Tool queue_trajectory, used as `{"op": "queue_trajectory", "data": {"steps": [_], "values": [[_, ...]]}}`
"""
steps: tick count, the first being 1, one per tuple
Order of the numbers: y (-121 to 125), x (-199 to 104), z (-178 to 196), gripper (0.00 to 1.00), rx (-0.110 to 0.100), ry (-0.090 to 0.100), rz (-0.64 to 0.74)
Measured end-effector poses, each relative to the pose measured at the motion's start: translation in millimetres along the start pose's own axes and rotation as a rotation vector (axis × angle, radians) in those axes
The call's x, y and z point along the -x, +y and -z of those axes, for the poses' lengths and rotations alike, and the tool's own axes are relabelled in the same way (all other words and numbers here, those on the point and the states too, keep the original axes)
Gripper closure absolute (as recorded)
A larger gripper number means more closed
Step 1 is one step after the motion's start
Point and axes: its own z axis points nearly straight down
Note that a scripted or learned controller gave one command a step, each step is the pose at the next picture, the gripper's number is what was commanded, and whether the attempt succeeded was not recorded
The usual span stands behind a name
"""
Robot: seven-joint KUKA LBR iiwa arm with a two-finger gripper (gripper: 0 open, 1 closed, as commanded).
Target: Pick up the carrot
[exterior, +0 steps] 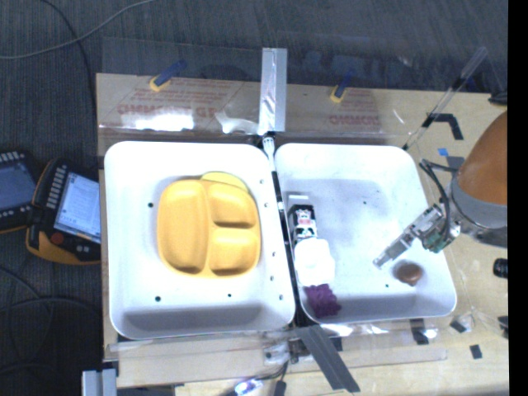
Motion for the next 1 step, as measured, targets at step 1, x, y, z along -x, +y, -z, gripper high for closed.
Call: {"op": "queue_trajectory", "data": {"steps": [1], "values": [[2.0, 0.3, 8.9, 1.0, 0.003, -0.001, 0.001]]}}
